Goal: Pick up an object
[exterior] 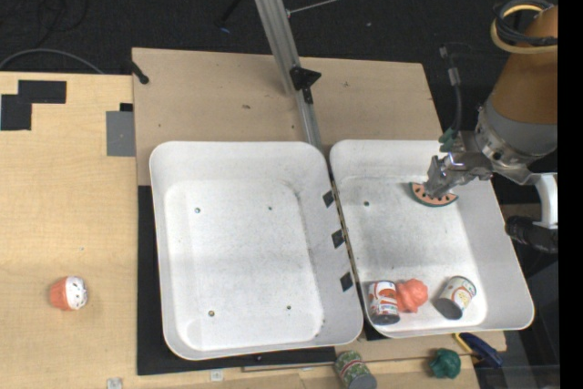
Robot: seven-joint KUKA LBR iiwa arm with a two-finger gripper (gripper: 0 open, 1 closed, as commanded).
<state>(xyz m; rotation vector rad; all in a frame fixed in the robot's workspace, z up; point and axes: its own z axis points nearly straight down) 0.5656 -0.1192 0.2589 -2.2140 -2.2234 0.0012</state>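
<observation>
My gripper (441,180) hangs low over the far part of the right bin (474,232), reaching in from the right. Right under it lies a small flat round thing (434,195) with a brown top and a green rim; I cannot tell whether the gripper touches it. Along the bin's near edge lie a red-and-white can (383,301) on its side, a pink-orange soft lump (413,294) against it, and a tipped silver tin (455,296) to the right.
The left bin (241,250) stands beside the right one, with small black clips along the shared rim. A metal rail (278,23) slants up behind the bins. An orange-and-white ball (68,293) rests on the wooden table at left. A can (351,369) and a green lump (444,363) lie in front of the bins.
</observation>
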